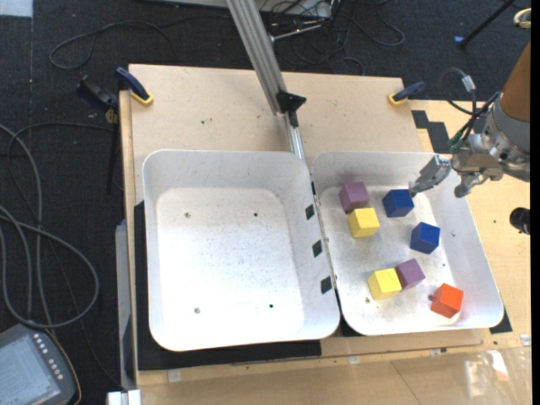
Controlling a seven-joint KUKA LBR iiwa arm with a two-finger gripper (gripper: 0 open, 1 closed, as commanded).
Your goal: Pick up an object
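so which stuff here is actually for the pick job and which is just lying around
For the job:
- gripper
- right bin
- blue cubes
- yellow cubes
- purple cubes
- orange cube

Lying about:
- left bin
- clamps
- floor cables

- Bright, even overhead light; white bins [228, 251] slightly washed out, no hard glare.
- Short, soft shadows beside the cubes [364, 222].
- Mildly grainy, soft focus; dark floor [59, 184] underexposed.
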